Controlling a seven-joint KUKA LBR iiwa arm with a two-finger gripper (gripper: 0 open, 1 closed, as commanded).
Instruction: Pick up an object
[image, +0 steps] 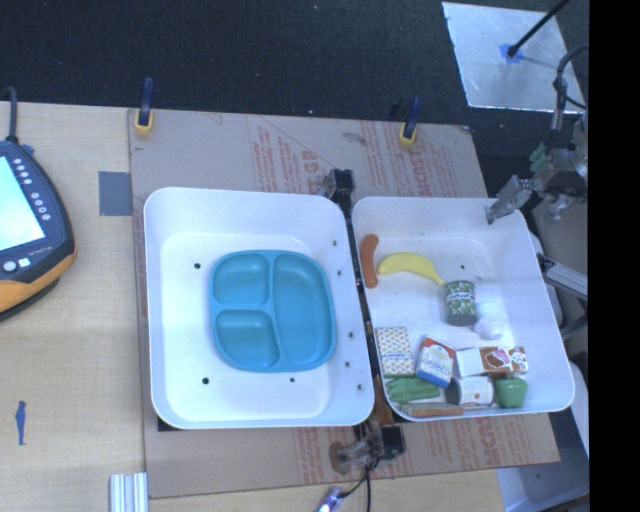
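Your gripper (505, 205) sits at the far right corner of the right bin (545, 300), above the rim and well apart from every object. It is too small and dark here for me to tell its state, and nothing shows in it.

Nearest your gripper lies the yellow banana (408, 265), alone on bare bin floor, with the orange sausage (369, 258) beside it at the left wall. The banana looks like light, stiff toy plastic, probably smooth and a little slippery; I would take it across the thick middle of the curve.

The dark green can (460, 302) stands further on, rigid but round, so it may roll.

The small boxes (436, 360) and the green pepper (511, 391) crowd the near edge, touching each other; a clean grasp looks harder there.
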